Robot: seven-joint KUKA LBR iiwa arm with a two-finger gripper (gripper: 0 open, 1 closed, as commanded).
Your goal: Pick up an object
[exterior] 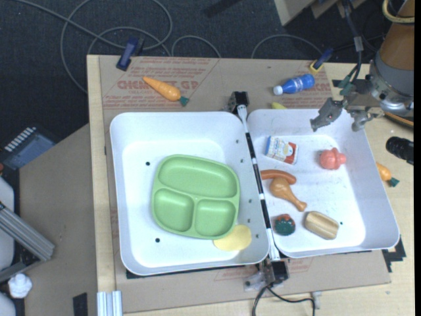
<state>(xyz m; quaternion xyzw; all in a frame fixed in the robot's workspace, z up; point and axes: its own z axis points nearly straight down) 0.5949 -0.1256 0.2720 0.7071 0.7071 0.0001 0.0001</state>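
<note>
**Toy foods in the right bin, claw open above its far edge**

Toy foods lie scattered in the right bin (pixel 368 232), all nearer the camera than the claw (pixel 342 114). The claw hangs over that bin's far rim with its two fingers spread apart and nothing between them.

Just below the claw and slightly right sits a pink strawberry-like toy (pixel 331 158). Below and to the claw's left lies a small white carton with a red and blue label (pixel 282 149). Further down on that side are an orange-red sausage (pixel 277 175) and a tan chicken drumstick (pixel 288 193), close together. Nearest the camera are a dark green round toy with a red patch (pixel 284 225) and, beside it, a tan bread roll (pixel 321 224).

Far to the claw's left, the left bin (pixel 131 143) holds a green divided plate (pixel 195 195) with a pale yellow piece (pixel 233 238) at its near corner.

Behind the claw on the surface (pixel 210 78) lie a blue and white bottle (pixel 294 84) and, well to the left, a toy carrot (pixel 164 89). Another small orange toy (pixel 385 174) rests outside the right bin's right wall.
</note>
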